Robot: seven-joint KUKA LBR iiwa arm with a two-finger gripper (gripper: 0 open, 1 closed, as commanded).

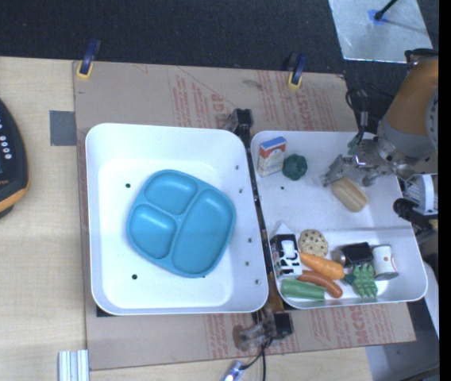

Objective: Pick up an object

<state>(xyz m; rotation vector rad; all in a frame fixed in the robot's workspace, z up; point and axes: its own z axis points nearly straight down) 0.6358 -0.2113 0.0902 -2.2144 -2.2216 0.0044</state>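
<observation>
right bin (pixel 404 296) | bread roll (pixel 349 194): tan, oblong, lying flat | gripper (pixel 352 171) jaws spread wide above it

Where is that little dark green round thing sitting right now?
The dark green ball lies in the right bin, near its far left corner, just right of the small red-and-white carton and left of the gripper.

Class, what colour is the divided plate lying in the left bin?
Light blue; the plate shows best in the camera view.
</observation>
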